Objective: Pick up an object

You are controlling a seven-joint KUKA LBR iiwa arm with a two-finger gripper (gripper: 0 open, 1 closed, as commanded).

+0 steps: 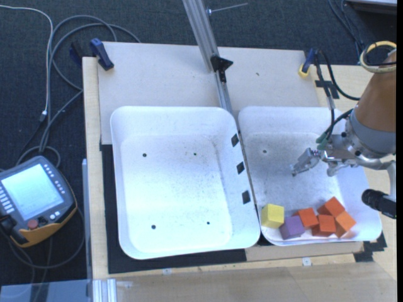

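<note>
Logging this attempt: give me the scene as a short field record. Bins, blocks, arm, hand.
bins: left bin and right bin, side by side
blocks: yellow block, purple block and a cluster of orange blocks, all along the right bin's near edge
arm: arm reaches in from the right, over the right bin
hand: hand over the middle of the right bin, apart from the blocks; no block seen in it

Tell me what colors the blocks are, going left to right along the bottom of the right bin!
yellow block → purple block → cluster of orange blocks, which overlap too much to order.
</note>
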